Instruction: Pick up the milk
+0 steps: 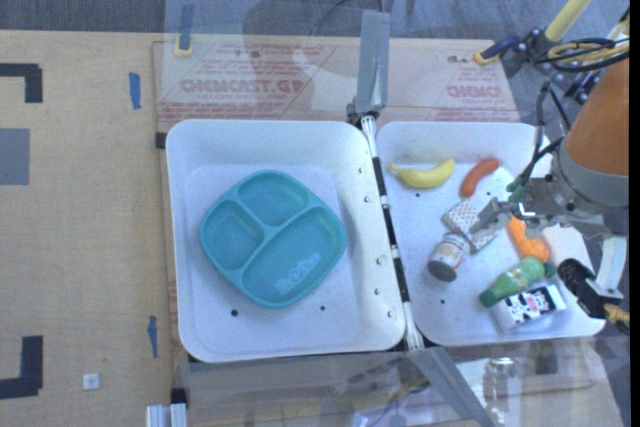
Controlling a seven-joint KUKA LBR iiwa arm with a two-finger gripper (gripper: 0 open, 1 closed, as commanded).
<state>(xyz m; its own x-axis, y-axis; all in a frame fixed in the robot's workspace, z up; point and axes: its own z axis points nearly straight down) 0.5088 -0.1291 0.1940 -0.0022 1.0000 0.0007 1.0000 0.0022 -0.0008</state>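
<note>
**Milk not yet picked up**

The small black-and-white milk carton [531,305] lies in the right bin's near corner, just below the hand [497,212] and apart from it. Whether the hand is open cannot be told; it hovers beside a checkered packet [466,215]. Reaching, grasping and lifting remain.

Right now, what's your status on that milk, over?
End effector over white right bin, mid-bin. Black-and-white milk carton apart from it, at near edge. Green plastic bottle right beside carton.
</note>
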